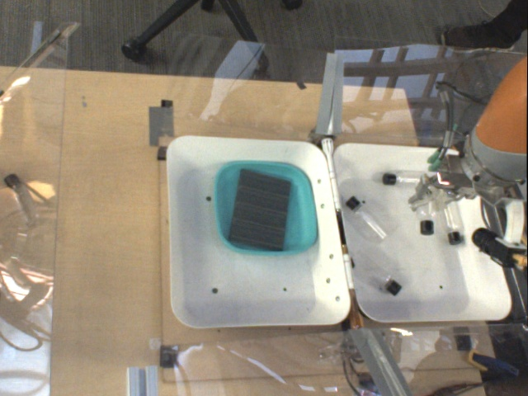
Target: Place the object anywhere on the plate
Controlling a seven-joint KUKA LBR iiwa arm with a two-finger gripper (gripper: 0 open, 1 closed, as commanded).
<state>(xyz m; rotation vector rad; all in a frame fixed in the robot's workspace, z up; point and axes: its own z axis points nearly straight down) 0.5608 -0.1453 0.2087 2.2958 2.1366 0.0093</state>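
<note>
Resting spot: the dark grey ribbed rectangular block (pixel 261 209) lies flat on the teal rounded-square plate (pixel 307 221), inside the rim, long side running away from the camera; judged as the task's object already placed.
Plate: sits in the left shallow white bin (pixel 190 279), toward its upper middle, leaving bare floor around it.
Right bin: the right shallow white bin (pixel 462 299) carries small black bits and a clear tube-like piece, scattered apart from each other.
Arm: the grey arm with orange band (pixel 505 114) hangs over the right bin's far corner, well apart from the plate.
Claw: the claw (pixel 441 190) is a tangle of pale metal; open or closed, cannot tell.
Worktop: pale wooden worktop (pixel 91 221) bears both bins side by side, touching along the middle seam.
</note>
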